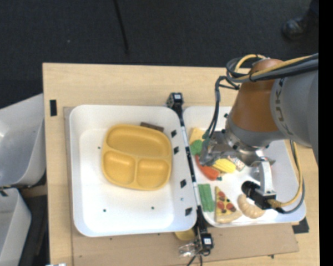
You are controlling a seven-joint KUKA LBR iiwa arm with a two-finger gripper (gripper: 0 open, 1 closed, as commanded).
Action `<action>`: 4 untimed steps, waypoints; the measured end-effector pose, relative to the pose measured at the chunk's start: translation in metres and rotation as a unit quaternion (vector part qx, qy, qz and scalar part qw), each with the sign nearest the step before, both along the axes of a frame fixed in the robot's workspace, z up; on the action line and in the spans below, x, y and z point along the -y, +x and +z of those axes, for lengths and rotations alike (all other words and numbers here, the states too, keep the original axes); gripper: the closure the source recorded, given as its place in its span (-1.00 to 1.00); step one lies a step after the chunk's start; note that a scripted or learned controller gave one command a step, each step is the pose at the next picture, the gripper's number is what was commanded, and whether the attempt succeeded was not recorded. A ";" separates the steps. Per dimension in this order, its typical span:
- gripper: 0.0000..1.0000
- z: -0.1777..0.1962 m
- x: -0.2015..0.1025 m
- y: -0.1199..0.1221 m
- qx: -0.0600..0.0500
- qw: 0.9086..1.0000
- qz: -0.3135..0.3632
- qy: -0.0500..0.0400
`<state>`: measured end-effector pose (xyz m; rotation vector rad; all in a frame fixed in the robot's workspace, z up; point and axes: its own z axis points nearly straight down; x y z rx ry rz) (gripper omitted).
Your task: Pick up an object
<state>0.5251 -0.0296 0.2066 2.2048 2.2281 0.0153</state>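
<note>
Approach step: gripper low over toy food just right of bin divider; finger state cannot tell. Next: settle on corn, close, lift.

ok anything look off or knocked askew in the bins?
One oddity: a small yellow object sits outside both bins, on the bench at the near edge by the divider. Otherwise the yellow divided plate lies flat in the left bin, and the toy food is piled in the right bin.
</note>
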 end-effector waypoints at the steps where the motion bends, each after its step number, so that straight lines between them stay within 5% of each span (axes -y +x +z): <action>1: 1.00 0.053 -0.093 -0.001 -0.003 1.000 0.001 0.001; 2: 1.00 0.177 -0.138 -0.026 0.001 1.000 -0.001 0.002; 3: 1.00 0.287 -0.227 -0.024 0.001 1.000 0.001 0.002; 4: 1.00 0.280 -0.135 -0.035 -0.006 1.000 -0.009 -0.002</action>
